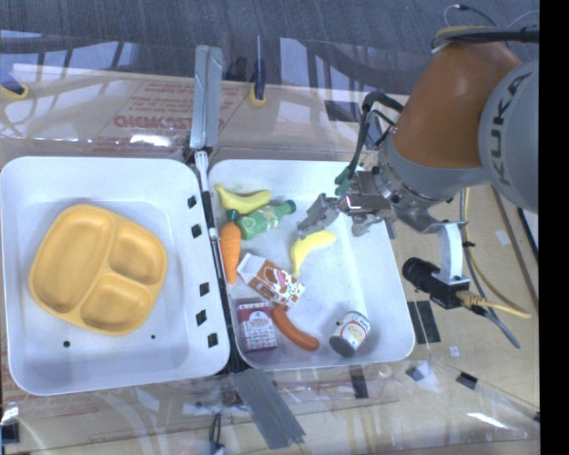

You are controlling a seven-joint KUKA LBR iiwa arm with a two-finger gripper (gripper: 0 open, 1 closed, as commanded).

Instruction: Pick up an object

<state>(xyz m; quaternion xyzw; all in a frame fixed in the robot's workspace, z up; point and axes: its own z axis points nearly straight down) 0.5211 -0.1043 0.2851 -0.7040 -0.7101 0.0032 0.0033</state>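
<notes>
Bananas are your nearest candidates: one yellow banana [311,248] lies near the middle of the right bin [391,335], just below and left of the gripper [334,209], and a second banana [243,198] sits near the bin's upper left corner beside a green bottle [264,218]. You have nothing lifted yet, as far as you can judge; the fingers [315,218] appear spread a little above the bin floor with no object between them, so the grasp and the lift are both still ahead. Around the middle banana you have fair room on its right, where the bin floor is bare up to the right wall. On its left a printed packet [271,281] lies close, with a carrot [229,251] against the left wall beyond it. Lower down, a sausage [294,329], a small red box [255,326] and a tipped can [351,333] crowd the bottom edge, so you would have less clearance there and the bin rim close by. Your arm [460,93] hangs over the upper right corner of that bin. Well apart, the left bin [19,368] holds a yellow divided tray [98,268].
</notes>
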